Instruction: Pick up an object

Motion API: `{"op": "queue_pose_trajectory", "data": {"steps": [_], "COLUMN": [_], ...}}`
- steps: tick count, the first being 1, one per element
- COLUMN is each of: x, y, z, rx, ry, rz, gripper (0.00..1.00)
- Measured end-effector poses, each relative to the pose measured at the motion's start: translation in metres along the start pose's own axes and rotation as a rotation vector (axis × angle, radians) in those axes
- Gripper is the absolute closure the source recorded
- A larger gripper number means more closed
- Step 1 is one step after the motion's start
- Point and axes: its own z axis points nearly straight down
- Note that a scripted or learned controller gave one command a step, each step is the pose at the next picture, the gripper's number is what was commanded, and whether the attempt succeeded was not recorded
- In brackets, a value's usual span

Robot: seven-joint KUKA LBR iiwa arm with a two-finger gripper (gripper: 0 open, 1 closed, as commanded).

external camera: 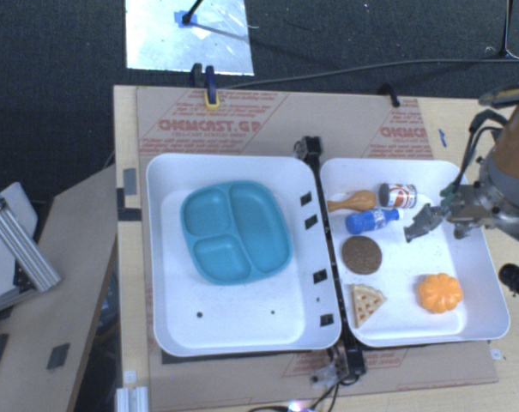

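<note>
Cam view, top-down at a slant: two shallow white plastic bins side by side. Left bin [169, 256] holds a teal plastic divided plate [236, 232], three compartments, nothing on it.

Right bin [491, 316] has the pickables: tan drumstick-shaped toy [352, 202] far-left, small red/white can [399, 196] lying on its side just right of it, blue plastic bottle [371, 221] lying down just near of those two, round brown cookie-like disc [361, 254] near of the bottle, triangular pizza-slice toy [367, 302] at the near-left corner, orange pumpkin toy [439, 292] near-right.

Arm comes in from the right, grey two-finger gripper [418, 223] hangs over the right bin mid-height, tip just right of the blue bottle, apart from it. Fingers look slightly apart w/ nothing between them, so no grasp yet.

Likely target = blue bottle, closest to the tip. Judgement: light, stiff hollow plastic, smooth and round so it'll prob roll or squirt out if pinched off-centre. Best hold: across the body mid-length, jaws perpendicular to its long axis. Can sits close on the far side, risk of nudging it. Fallback: pumpkin, well apart from the rest, but wide for the jaws.
</note>
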Motion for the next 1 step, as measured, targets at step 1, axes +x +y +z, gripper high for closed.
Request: {"op": "queue_pose_trajectory", "data": {"steps": [1], "x": [0.0], "y": [0.0014], "z": [-0.0029], "rx": [-0.006], "ry": [-0.001], "rz": [-0.001], "gripper": [0.0]}}
